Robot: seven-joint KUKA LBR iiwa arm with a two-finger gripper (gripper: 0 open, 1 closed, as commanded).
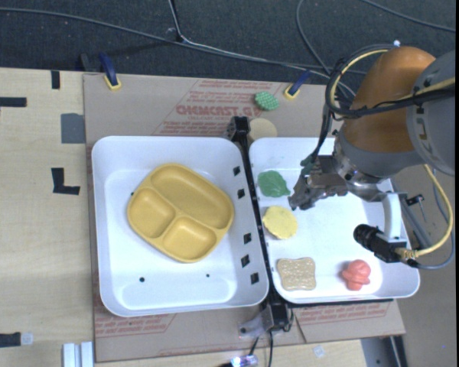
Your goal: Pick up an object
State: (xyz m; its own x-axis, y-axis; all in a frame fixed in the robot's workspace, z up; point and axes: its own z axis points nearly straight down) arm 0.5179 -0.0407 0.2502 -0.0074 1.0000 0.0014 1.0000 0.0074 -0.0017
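in the right bin [382,285], the end effector [304,197] hangs low over the upper left part of the floor, with the grey arm [402,117] and its orange band reaching in from the right; whether it is open or closed i cannot tell, for the dark tip is seen from above as one blurred mass; nothing can be seen gripped in it; a green piece [272,183] lies just left of the tip, near the divider between the bins; a yellow piece [280,222] lies just below the tip, also near the divider; a tan square piece [296,273] sits further toward the front edge; a red piece [356,274] sits near the front right corner, well apart from the tip; a black fitting [373,241] juts from the arm above the red piece; in the left bin [111,281] a yellow tray [180,212] with three compartments lies tilted across the middle; on the worktop [30,228], behind the bins, a small green dotted piece [266,100] rests on the brown board [176,105]; two blue and yellow clamps [109,74] hold the board's far edge; cables [214,48] trail across the dark floor beyond.
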